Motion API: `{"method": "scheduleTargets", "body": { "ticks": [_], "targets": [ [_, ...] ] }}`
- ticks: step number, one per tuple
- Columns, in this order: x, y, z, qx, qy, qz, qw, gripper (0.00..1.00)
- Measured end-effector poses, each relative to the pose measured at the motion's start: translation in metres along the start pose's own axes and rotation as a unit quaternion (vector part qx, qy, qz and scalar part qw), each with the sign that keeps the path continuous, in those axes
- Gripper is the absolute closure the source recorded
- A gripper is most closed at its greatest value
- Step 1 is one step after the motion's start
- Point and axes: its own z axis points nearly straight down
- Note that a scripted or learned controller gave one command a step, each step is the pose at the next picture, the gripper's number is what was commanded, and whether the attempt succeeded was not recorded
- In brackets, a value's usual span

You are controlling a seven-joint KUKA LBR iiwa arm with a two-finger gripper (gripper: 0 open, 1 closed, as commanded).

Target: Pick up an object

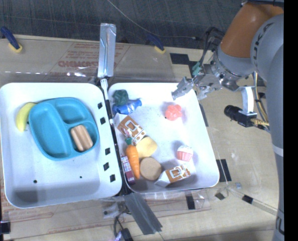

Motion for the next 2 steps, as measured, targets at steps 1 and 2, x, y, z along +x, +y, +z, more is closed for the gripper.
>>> {"method": "scheduleTargets", "body": {
  "ticks": [1,2],
  "targets": [
    [-0.013,-0.001,0.032,0.000,0.000,-0.245,0.9695,0.00],
    [0.033,-0.009,0.160,-0.001,0.000,-0.267,0.9638,0.00]
  ]
}}
